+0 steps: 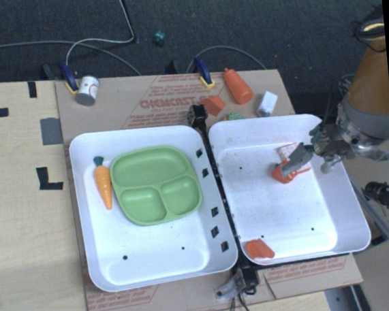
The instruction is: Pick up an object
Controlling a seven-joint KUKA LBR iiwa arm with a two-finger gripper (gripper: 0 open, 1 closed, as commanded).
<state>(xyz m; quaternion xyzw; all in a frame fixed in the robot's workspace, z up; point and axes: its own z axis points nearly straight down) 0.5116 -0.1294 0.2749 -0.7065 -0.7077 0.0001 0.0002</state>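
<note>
Where the grey KUKA arm point(370, 100) reaches in from the right over the desk, its gripper point(293, 166) hangs low in the right bin point(338, 226), the dark fingers point(297, 159) closed around a small orange-red object point(282, 174) that shows between them near the bin's upper middle. The piece looks smooth and plastic, rounded at its lower left end. A white scrap or label point(286, 151) lies just beside it on the bin floor.

At the same bin's front edge rests a second orange-red piece point(260, 249), flattish and wedge-like, well apart from the gripper.

The left bin point(91, 216), a shallow white tray with rounded corners, carries a glossy green divided plate point(156, 184) with three compartments and, touching or just beside its left rim, a toy carrot point(103, 184) with a green top, lying lengthwise.

Both bins sit on a printed cardboard sheet point(162, 103). Behind them on the cardboard lie an orange bottle-shaped toy point(238, 86), a small orange block point(213, 105), a white cube point(267, 102) and a white can point(87, 89) with red markings. Thin cables point(101, 41) loop across the dark carpet beyond.
</note>
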